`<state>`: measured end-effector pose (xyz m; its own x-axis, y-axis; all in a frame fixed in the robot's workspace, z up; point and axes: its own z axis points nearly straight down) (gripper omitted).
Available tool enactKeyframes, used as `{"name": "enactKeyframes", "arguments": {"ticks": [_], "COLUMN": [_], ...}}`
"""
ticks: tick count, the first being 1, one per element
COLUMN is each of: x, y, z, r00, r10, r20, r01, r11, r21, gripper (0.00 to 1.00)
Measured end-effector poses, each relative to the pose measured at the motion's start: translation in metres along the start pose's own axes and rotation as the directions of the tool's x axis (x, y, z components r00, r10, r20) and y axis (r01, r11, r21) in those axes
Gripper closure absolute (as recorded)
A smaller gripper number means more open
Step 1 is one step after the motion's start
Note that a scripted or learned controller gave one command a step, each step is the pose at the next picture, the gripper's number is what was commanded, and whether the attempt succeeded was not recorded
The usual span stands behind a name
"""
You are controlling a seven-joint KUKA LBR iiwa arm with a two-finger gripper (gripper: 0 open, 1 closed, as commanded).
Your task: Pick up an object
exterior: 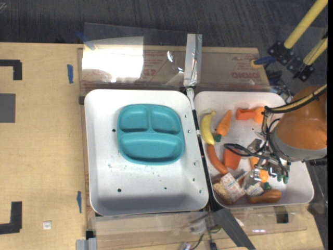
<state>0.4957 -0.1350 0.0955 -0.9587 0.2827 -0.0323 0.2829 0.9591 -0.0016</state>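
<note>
Along the near rim of the right shallow white bin (304,189) lie a small printed packet in brown and white (229,186), near that bin's near-left corner, and a reddish-brown sausage-shaped toy (266,195) just to its right, both close against the rim. Just above them, toward the right side of this bin, the metal two-finger gripper (261,166) hangs low among the objects, wrapped in dark cables with small green and orange bits on it; whether its fingers are spread or closed cannot be told, and nothing is plainly seen between them. Behind it sits the arm's orange band (302,129), over the bin's right edge. Left of the gripper an orange block (232,158) rests near the bin's middle, and a long orange-red pepper-like piece (216,160) runs along the left wall. Farther back along that wall lies a yellow plastic banana (207,128), with an orange carrot-shaped toy (223,122) touching its right side. Near the far rim sits another orange piece (248,113). The left shallow white bin (99,191) carries a teal divided plate with three compartments (151,133), set toward its far half, well apart from the near rim.
</note>
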Motion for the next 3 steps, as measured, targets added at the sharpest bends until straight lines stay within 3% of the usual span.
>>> {"name": "enactKeyframes", "arguments": {"ticks": [1, 2, 3], "x": [-0.001, -0.029, 0.003], "y": [0.002, 0.005, -0.025], "z": [-0.011, 0.006, 0.005], "r00": [1.0, 1.0, 0.951], "r10": [-0.003, -0.016, -0.309], "r20": [0.001, -0.016, -0.012], "r01": [0.003, 0.016, 0.309], "r11": [1.0, 1.0, 0.951], "r21": [-0.002, -0.004, -0.007], "gripper": [1.0, 1.0, 1.0]}}
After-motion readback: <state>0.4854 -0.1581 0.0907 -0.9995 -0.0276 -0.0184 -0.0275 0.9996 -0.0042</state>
